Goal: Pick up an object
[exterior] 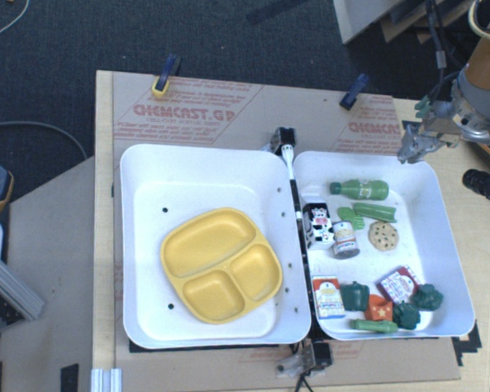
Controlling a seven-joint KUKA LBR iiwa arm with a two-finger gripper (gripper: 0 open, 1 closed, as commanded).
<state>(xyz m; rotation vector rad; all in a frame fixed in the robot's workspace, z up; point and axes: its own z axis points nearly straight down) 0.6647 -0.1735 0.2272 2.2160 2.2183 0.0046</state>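
Note:
The right bin (443, 213) holds several small toy foods: a green bottle (360, 189), a green pod (371, 211), a cookie (383, 236), a small can (345, 239), a black-and-white cow carton (317, 224), a red-and-white carton (328, 297), a red packet (398, 285), broccoli (428, 297) and a green pepper piece (355, 296). My gripper (413, 148) hangs above the bin's far right corner, well apart from all of them. Nothing shows between its fingers.
The left bin (143, 176) holds a yellow three-compartment plate (221, 264). Two clamps (163, 76) (353, 91) pin the cardboard sheet at the back. A black clip (283, 139) joins the bins at the far edge, and cables run at the front.

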